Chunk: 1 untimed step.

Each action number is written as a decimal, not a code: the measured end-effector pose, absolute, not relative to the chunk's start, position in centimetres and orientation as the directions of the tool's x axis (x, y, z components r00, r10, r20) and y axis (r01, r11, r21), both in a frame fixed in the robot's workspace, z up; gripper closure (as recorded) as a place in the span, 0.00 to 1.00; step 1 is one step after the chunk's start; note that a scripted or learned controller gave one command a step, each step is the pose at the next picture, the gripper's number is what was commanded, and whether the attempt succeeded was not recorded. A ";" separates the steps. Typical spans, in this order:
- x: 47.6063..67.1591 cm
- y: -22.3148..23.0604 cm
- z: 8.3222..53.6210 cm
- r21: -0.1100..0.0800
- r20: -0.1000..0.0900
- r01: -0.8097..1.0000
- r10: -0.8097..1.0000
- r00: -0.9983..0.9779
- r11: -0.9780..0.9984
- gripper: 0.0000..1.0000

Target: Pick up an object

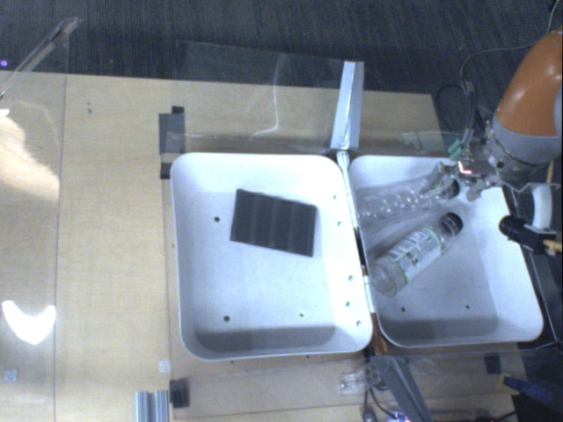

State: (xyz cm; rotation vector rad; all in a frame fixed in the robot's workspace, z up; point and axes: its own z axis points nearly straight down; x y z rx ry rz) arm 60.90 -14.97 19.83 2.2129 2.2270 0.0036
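Approach step: gripper [464, 172] hangs over the right bin [493, 319], its opening impossible to tell; two clear bottles [413, 251] lie just below-left, so next it must descend and close.

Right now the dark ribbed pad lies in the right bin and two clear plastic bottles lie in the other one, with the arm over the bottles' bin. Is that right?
Not quite: the bins are swapped. The camera view shows the dark ribbed pad lying in the left bin, and the two clear plastic bottles lying in the right bin. The arm is indeed over the bottles' bin.
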 end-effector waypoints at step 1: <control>58.2 -18.7 8.9 0.010 -0.003 0.993 0.993 -0.120 0.120 0.00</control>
